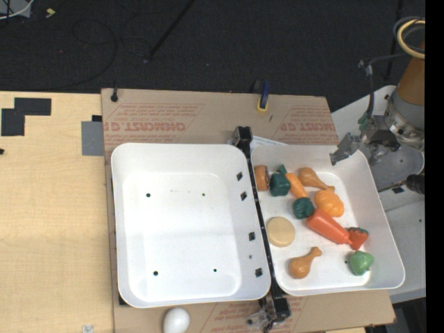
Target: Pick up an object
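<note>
The right bin [386, 222] holds several toy foods. Among them are a cream disc [281, 231], two tan drumsticks [305, 262] [316, 179], an orange ball [329, 203], a red-orange carrot [328, 227], a green pepper [360, 262] and two dark green pieces [279, 184] [302, 209]. My gripper [355, 144] hangs over the bin's far right corner, above and right of the toys and apart from all of them. I see nothing held in it.
The left bin [132, 186] sits beside the right one, with black clips along the shared wall. A white ball [176, 320] lies on the cardboard in front of the left bin. A blue-and-yellow clamp [263, 97] stands at the cardboard's far edge.
</note>
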